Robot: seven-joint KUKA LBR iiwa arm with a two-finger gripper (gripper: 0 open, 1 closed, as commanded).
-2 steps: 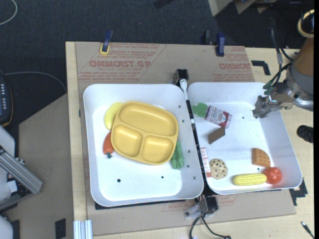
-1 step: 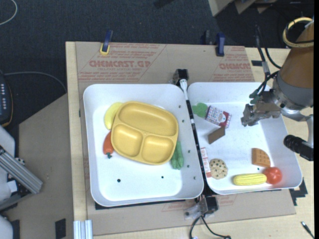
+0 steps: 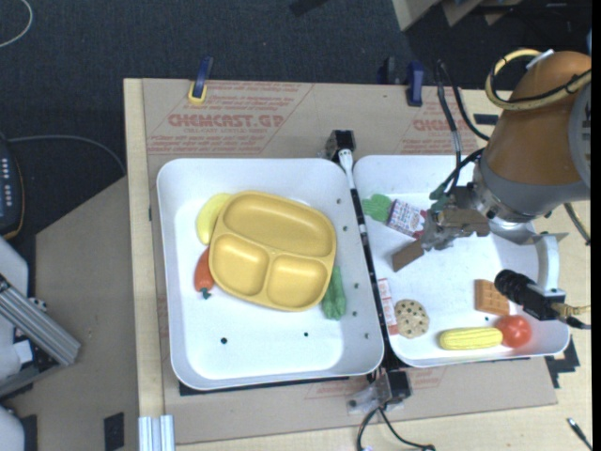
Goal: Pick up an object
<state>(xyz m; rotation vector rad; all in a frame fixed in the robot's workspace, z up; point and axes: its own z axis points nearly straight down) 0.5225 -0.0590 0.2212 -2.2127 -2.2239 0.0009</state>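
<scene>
1. My claw (image 3: 439, 236): low in the right bin (image 3: 451, 172); grip state I cannot tell.
2. Brown block (image 3: 408, 255): touching claw tip.
3. Cookie (image 3: 410, 317), corn (image 3: 470, 338), tomato (image 3: 516, 331): along the near edge.

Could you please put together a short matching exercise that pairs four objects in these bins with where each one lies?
Things:
1. yellow divided tray
2. cookie
3. corn cob
4. tomato

Places:
A. right bin, near edge, left of the tomato
B. left bin, middle
C. right bin, near right corner
D. right bin, near left part, beside the divider

Pairs: 1-B, 2-D, 3-A, 4-C
</scene>
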